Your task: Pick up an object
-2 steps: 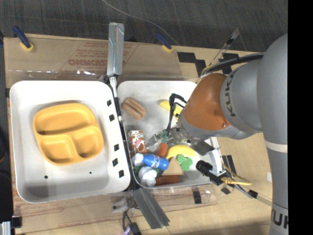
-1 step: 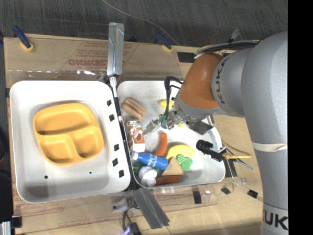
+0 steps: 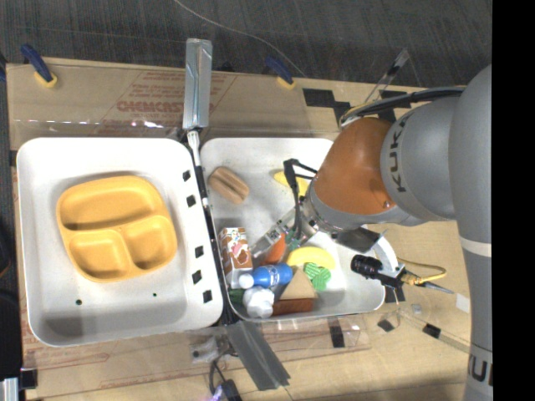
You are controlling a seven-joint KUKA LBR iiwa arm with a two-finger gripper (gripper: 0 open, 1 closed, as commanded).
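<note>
We see gripper [image 3: 284,239] low in right bin [image 3: 251,153], over object pile [image 3: 280,278] at bin's 6 o'clock. Claw state: we cannot tell. Yellow tray [image 3: 117,224] in left bin [image 3: 33,165]. Wooden cylinder [image 3: 228,184] at 10 o'clock.

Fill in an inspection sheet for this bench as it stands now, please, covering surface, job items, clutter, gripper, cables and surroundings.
Surface: two white bins side by side, left bin and right bin, on a brown board.
Job's things: in the right bin, a brown roll, blue bottle, green toy, yellow piece and small carton, mostly crowded at the near end.
Clutter: yellow divided tray in the left bin.
Gripper: gripper low over the pile; finger state hidden.
Cables: thin cable across the dark floor; yellow wire beside the arm.
Surroundings: blue clamps on the board's far edge.
</note>
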